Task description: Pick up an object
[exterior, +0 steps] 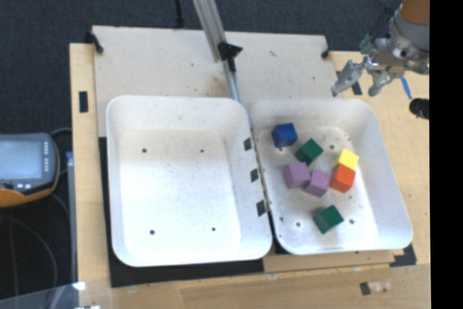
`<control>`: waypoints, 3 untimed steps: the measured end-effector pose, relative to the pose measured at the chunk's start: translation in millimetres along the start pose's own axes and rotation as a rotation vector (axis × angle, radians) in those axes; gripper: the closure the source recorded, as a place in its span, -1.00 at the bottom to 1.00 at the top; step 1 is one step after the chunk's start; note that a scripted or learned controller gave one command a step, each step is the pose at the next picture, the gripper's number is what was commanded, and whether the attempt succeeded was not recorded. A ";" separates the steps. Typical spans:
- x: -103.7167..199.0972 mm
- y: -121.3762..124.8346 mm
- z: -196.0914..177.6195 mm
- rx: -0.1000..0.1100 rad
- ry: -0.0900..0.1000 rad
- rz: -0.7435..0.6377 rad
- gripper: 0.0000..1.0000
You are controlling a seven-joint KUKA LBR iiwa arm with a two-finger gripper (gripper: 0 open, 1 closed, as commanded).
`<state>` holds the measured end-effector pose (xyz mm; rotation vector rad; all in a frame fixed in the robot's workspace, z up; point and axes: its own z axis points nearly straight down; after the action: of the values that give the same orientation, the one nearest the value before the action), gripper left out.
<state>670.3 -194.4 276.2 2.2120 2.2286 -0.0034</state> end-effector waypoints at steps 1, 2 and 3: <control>-0.9 0.6 -12.1 -0.003 -0.003 -0.005 1.00; 78.6 -23.2 138.9 -0.014 0.000 0.006 1.00; 39.6 -70.7 14.3 -0.010 -0.001 0.010 1.00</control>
<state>599.3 -155.3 261.9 2.2175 2.2124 0.0060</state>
